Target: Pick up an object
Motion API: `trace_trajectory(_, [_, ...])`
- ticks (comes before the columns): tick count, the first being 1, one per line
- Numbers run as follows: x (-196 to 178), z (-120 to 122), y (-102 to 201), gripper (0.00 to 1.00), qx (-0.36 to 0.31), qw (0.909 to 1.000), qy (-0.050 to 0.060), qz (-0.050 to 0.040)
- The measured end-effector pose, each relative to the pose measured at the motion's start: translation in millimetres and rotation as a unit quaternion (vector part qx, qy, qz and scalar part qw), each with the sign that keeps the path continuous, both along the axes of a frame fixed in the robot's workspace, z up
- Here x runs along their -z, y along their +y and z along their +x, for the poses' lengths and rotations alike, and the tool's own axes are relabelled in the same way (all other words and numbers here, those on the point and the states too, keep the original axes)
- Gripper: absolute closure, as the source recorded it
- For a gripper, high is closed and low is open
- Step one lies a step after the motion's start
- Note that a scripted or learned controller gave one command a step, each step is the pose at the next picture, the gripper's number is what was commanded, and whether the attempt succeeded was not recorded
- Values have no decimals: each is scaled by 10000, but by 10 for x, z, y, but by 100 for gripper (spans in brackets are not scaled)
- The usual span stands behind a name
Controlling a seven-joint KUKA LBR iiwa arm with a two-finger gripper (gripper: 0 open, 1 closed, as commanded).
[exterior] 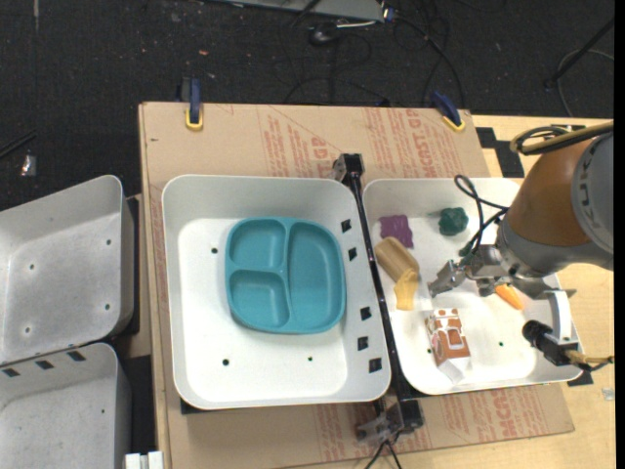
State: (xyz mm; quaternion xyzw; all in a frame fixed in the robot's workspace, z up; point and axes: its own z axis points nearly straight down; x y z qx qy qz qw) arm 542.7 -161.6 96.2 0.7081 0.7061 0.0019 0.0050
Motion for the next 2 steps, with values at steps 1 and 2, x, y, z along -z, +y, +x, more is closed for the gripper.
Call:
trace_trajectory(1, [-66, -25, 22, 100, -5, 10000, 43, 19])
trace_trajectory(2, [-702, -1, 21, 100, -24, 10000, 21, 13])
